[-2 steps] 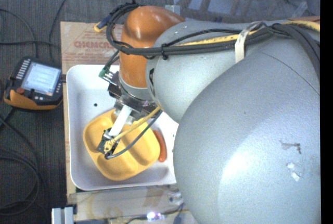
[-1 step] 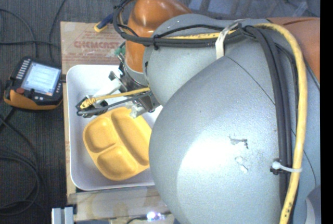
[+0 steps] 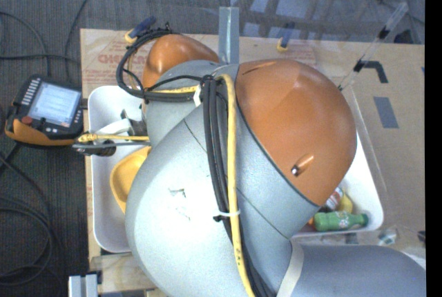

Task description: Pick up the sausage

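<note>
Smooth matt grey arm (image 3: 186, 206), glossy orange band (image 3: 297, 130), white plastic bin (image 3: 103, 219).

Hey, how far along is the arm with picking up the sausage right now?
Nothing looks done that I can confirm. The arm hangs low over both bins and hides most of them, so the sausage and any grasp cannot be judged. In hand: it reaches toward the left bin. A green bottle lies in the right bin. The pick and lift are unconfirmed.

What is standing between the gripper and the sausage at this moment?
This cannot be judged from the camera view. The arm covers most of both bins, and I cannot pick out the sausage. A green bottle lies in the right bin, and a yellow object in the left bin.
</note>
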`<state>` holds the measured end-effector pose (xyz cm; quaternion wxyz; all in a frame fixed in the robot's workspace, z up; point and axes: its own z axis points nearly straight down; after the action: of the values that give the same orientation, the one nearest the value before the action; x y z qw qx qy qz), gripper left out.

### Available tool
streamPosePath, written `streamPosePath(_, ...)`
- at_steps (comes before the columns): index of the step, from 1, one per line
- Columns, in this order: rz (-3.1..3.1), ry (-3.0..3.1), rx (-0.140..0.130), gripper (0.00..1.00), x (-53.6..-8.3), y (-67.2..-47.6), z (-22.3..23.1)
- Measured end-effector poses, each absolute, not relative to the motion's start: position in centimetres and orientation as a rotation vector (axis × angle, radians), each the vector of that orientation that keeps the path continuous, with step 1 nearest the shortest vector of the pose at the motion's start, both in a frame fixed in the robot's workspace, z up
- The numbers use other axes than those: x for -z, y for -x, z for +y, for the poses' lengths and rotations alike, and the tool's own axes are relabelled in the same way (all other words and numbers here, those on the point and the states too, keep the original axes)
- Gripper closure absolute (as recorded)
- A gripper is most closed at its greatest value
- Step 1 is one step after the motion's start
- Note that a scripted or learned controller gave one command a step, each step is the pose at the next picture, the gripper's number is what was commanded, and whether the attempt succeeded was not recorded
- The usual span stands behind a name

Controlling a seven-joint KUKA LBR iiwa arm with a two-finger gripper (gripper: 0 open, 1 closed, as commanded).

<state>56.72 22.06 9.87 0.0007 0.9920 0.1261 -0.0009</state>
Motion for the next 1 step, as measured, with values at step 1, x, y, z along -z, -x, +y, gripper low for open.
streamPosePath(1, 0.351, -3.123, -0.006, 1.00, -9.45, -58.95, 23.01)
